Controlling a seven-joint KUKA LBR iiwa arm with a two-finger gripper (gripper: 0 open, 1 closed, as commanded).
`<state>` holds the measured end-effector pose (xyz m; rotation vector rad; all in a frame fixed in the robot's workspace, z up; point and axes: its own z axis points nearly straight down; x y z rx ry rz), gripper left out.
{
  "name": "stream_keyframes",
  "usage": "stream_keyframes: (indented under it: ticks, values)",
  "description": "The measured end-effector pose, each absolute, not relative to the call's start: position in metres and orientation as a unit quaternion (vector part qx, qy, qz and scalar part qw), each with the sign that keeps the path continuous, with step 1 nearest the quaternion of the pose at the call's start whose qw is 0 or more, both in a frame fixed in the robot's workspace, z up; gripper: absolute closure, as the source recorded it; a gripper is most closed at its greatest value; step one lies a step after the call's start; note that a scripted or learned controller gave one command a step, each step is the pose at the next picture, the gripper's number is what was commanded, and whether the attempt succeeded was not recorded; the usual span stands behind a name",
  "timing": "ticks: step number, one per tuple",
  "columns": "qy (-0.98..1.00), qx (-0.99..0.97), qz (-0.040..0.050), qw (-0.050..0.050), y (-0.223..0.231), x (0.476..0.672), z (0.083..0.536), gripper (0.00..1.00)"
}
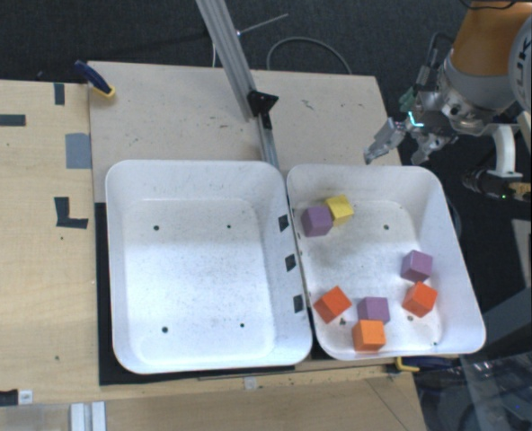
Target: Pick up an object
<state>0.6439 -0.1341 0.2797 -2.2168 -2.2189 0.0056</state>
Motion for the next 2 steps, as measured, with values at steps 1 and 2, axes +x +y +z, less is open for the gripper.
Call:
stream_keyframes:
  ticks: [1,2]
  values:
    - [-0.708,-0.706,0.0008,0.0,-0.134,0.645,0.283,0.0]
    - [-0.707,-0.707,0.0024,0.002,-0.142,0.641,0.234,0.0]
